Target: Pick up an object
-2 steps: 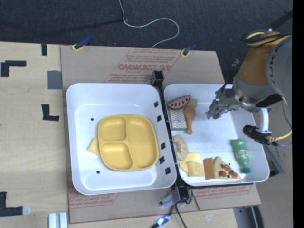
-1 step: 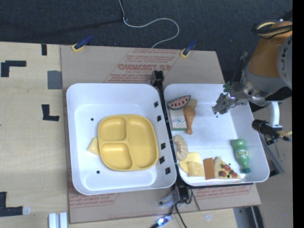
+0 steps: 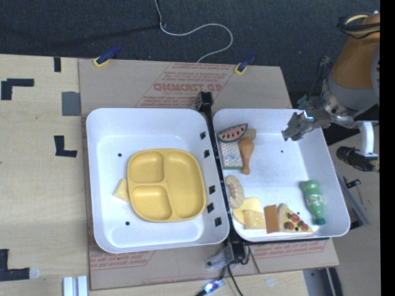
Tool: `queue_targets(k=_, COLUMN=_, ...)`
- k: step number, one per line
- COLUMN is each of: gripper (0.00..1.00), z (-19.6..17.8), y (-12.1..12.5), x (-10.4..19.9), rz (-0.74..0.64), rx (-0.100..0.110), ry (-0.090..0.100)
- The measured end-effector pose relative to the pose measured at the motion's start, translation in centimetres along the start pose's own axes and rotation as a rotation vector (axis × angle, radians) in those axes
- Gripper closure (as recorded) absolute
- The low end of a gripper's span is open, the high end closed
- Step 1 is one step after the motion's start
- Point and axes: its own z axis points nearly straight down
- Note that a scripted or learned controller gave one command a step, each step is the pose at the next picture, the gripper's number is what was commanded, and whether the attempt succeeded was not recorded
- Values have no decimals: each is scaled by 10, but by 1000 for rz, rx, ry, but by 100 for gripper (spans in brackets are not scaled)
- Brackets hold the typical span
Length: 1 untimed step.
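The right bin [image 3: 278, 171] holds several toy foods. A watermelon slice [image 3: 232, 133], a drumstick [image 3: 247, 152] and a small card-like piece [image 3: 232, 156] lie near its left wall. A croissant-like piece [image 3: 234, 190], cheese wedges [image 3: 250, 212], a brown slab [image 3: 271, 218] and a pizza slice [image 3: 292, 220] line the front. A green bottle [image 3: 313, 201] lies at the right side. My gripper [image 3: 296, 128] hangs over the bin's upper right corner, above bare floor, apart from every item, with nothing visibly between its fingers.
The left bin [image 3: 105, 165] holds a yellow divided plate [image 3: 166, 185] with a pale yellow wedge [image 3: 121, 190] peeking out at its left. A cable [image 3: 197, 29] loops over the dark surface behind. The grey arm with its orange band [image 3: 355, 60] enters from the right.
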Motion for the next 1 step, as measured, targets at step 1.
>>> queue_targets(k=1, gripper=100, z=-4, y=13, x=43, rz=-3, rx=3, ry=1)
